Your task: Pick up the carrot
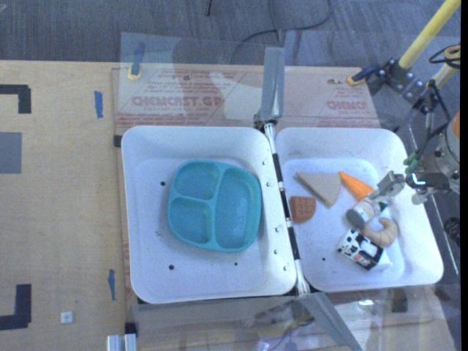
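Observation:
The orange carrot (pixel 355 184) lies in the right bin (pixel 322 143), near its middle and pointing toward the upper left. My gripper (pixel 387 186) reaches in from the right edge and hovers just to the right of the carrot's thick end, very close to it. Whether it touches the carrot is unclear from this angle.
The right bin also holds a tan triangular slice (pixel 322 186), a brown waffle piece (pixel 302 208), a croissant (pixel 384 230), a small grey can (pixel 359 214) and a black-and-white item (pixel 360 249). A teal divided plate (pixel 215 205) sits in the left bin (pixel 142 159).

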